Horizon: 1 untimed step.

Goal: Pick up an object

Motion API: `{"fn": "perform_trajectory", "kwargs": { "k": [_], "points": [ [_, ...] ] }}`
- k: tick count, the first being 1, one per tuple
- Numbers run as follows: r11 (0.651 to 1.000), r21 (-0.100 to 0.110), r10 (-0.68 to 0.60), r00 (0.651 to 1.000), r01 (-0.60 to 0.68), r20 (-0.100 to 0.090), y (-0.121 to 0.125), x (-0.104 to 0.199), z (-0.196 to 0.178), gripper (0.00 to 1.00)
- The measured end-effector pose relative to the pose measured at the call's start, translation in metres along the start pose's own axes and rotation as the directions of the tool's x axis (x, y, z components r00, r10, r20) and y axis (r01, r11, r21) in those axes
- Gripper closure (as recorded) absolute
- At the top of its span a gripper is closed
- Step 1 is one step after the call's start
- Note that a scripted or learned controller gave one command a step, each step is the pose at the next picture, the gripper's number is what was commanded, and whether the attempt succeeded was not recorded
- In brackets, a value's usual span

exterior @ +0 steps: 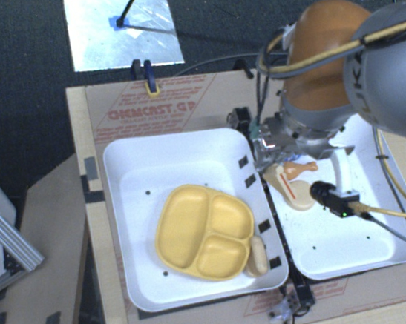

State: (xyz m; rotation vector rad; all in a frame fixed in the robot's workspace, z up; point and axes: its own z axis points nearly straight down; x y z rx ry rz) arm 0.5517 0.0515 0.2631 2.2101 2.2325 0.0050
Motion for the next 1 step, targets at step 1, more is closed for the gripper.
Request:
{"fn": "perform_trajectory", "kwargs": {
  "k": [1],
  "points": [
    [1.0,0.003,0.001,1.0,-0.001,0.0,0.0061,0.0448,0.0195,1.0]
  ]
}}
